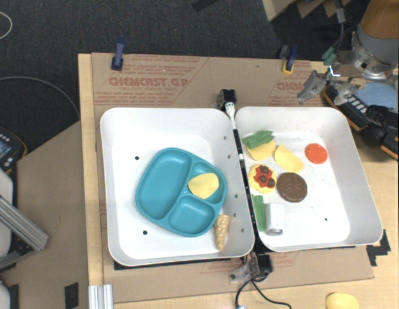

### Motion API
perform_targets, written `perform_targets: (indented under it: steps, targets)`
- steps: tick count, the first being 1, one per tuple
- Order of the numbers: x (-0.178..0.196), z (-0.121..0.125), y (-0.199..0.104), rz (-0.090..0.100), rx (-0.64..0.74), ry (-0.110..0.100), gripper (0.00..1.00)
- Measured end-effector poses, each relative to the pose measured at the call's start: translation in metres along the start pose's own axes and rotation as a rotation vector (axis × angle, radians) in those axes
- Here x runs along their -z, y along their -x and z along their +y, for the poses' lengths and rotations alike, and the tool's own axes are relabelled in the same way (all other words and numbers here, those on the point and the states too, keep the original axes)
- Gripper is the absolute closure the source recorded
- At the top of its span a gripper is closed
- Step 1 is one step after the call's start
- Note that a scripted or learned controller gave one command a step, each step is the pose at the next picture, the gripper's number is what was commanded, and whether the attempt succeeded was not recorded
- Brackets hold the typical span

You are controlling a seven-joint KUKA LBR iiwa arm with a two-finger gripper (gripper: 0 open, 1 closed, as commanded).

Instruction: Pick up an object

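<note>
My gripper (323, 87) hangs above the bench just behind the back rim of the right bin (354, 172), its fingers spread and nothing between them. Several small items lie in that bin: a green piece (257, 138), two yellow pieces (260, 151) (288, 159), an orange disc (316, 153), a yellow slice with red and dark spots (262, 178), a brown round cookie (292, 188), a green stick (258, 210) and a small whitish object (275, 216). All of them sit well in front of the gripper.
The left bin (122, 147) holds a teal divided plate (170, 192) with a yellow item (203, 185) in one compartment. A tan bread-like piece (221, 231) lies beside the plate. Black clips (226, 98) join the bins. Cables and gear crowd the right edge.
</note>
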State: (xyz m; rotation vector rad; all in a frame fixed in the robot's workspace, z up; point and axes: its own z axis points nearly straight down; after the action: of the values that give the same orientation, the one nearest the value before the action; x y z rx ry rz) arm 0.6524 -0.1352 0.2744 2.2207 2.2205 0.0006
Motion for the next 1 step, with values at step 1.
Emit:
perform_targets:
  steps: [1]
  targets:
    - [0.0112,0.0007,-0.0002,-0.001,0.001,0.004,1.0]
